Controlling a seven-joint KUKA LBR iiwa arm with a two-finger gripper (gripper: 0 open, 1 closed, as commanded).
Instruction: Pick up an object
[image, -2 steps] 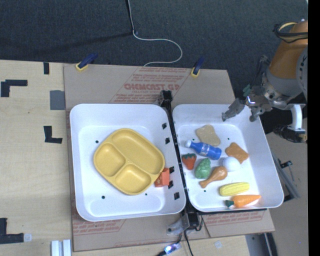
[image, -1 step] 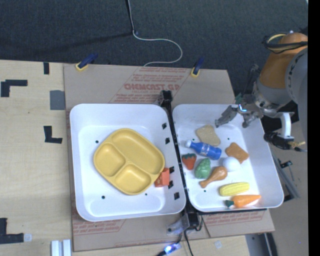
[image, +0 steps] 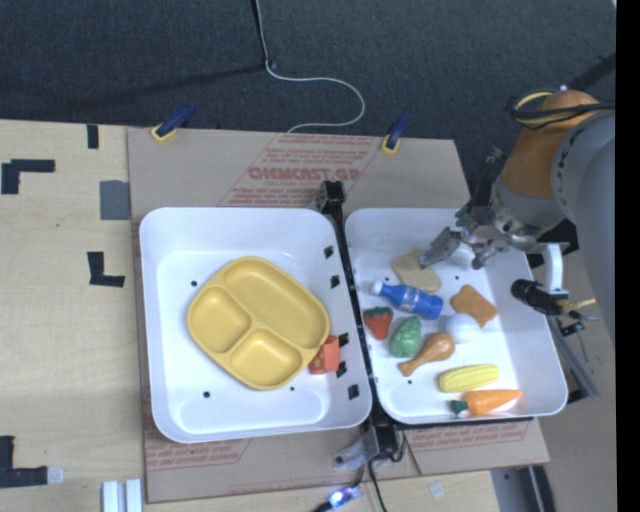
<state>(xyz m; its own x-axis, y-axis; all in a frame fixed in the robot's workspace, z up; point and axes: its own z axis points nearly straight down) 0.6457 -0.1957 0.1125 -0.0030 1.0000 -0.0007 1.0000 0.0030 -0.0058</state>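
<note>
My gripper (image: 459, 254) hangs over the back of the right bin (image: 535, 365), open, with nothing between its fingers (image: 437, 248). Just in front of its left finger lies a tan flat piece (image: 414, 271). Beside that rest a blue bottle (image: 411, 298), a red strawberry (image: 377, 321), a green vegetable (image: 406, 337) and a brown drumstick (image: 430, 352). An orange-brown chunk (image: 473, 305) lies below the right finger. A yellow corn cob (image: 468, 377) and an orange carrot (image: 489, 401) sit near the bin's front edge.
The left bin (image: 170, 400) holds a yellow divided plate (image: 258, 321) and a small orange block (image: 324, 357) against the divider. A black clamp (image: 331, 194) stands where the bins meet at the back. A white cable (image: 310, 80) runs across the dark floor behind.
</note>
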